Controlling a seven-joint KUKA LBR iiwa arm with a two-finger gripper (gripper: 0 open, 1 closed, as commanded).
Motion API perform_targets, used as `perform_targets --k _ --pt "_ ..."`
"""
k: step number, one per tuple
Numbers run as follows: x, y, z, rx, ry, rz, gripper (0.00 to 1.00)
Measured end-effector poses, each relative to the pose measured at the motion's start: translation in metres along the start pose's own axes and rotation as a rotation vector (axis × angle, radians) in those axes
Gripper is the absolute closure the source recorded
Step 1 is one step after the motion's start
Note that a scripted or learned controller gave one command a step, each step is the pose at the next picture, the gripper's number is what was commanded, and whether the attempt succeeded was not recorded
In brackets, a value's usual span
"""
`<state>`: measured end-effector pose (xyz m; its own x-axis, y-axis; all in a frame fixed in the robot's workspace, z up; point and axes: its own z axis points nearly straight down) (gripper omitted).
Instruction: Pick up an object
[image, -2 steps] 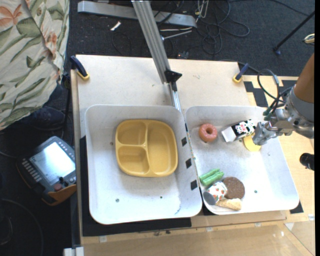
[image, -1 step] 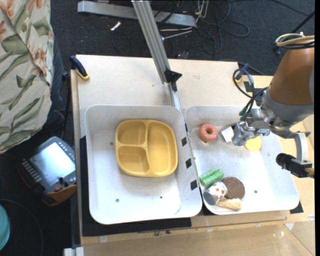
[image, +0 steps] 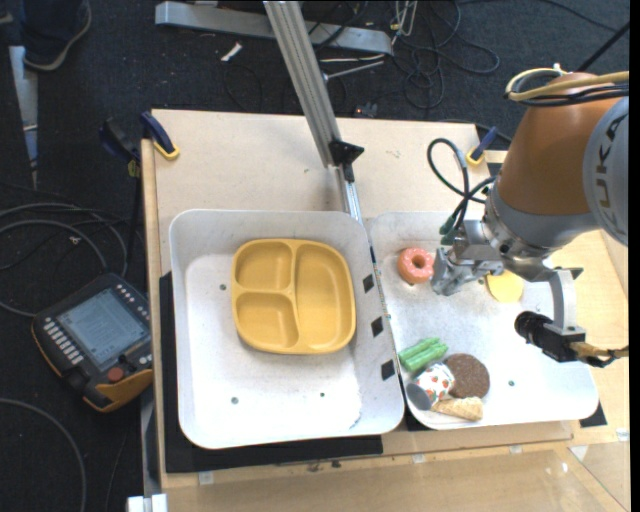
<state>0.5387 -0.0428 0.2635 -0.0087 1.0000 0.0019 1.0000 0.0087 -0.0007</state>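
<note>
Pink donut (image: 415, 265) lay in right bin (image: 560, 400), just beside hand (image: 452, 275). Hand low over bin floor, fingers' state unclear, nothing visibly held. Pick not done; grasp and lift remained, by appearance.

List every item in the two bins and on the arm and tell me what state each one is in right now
Yellow divided plate: upright, flat in the left bin.
Pink donut: lying flat in the right bin, just left of the gripper.
Green toy: lying on its side.
Brown cookie: flat, beside the green toy.
Yellow object: partly hidden under the arm.
Gripper: low over the right bin, holding nothing visible.
</note>
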Motion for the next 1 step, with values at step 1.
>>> perform_targets --k 1 --pt "0.0455 -0.0094 0.0025 0.001 0.0 0.001 1.0"
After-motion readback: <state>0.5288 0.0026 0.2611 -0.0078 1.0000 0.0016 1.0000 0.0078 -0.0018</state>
